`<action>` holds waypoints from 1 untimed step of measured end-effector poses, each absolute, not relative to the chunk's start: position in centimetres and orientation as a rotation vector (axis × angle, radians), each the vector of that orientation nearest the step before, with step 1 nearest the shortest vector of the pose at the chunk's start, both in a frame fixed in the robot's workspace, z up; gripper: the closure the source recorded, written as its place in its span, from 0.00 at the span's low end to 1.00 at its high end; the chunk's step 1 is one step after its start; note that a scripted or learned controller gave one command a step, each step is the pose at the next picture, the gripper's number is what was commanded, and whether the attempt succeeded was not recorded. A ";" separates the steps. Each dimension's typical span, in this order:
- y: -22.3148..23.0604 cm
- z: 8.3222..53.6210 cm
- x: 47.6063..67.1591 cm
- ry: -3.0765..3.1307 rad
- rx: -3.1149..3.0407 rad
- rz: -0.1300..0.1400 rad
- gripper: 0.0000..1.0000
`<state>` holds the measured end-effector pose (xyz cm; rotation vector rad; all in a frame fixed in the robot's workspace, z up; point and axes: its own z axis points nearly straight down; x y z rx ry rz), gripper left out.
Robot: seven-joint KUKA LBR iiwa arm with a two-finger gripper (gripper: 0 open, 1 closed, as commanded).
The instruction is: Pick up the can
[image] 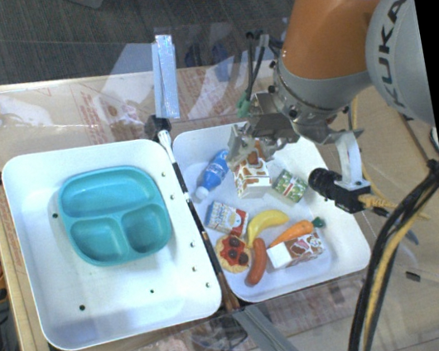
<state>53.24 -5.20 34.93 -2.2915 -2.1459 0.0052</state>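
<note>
Seen from above at a slant: counter [63, 101] carrying two shallow white bins side by side. Left bin [50, 309] holding a teal divided plate [114, 212], three compartments, set toward that bin's far half. Right bin [347, 253] crowded with small toy groceries. Near its far-left corner, a blue bottle [214, 170] lying tilted, white cap toward the left wall. Just beside it toward the bin's middle, a small red-and-white carton [251, 178], upright or nearly so. Right of that, a green carton [289, 186], tilted. Near the left wall, a small white carton with red print [225, 214]. At the bin's middle, a yellow banana [266, 222], touching a carrot [298, 231] that points toward the right edge. Toward the near-left corner, a pizza slice [233, 251] with a sausage [256, 263] just beside it; next to them a red-and-white box [296, 251] under the carrot. No can told apart with certainty among these; possibly hidden beneath the arm. Grey arm with orange band [324, 5] over the right bin's far-right corner, end effector [249, 142] low above the far edge, just over the red-and-white carton; released or clenched, cannot tell. Black cable [389, 254] trailing past the counter's right edge.
</note>
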 end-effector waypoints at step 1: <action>-7.2 42.1 53.3 -1.803 -2.572 0.003 1.00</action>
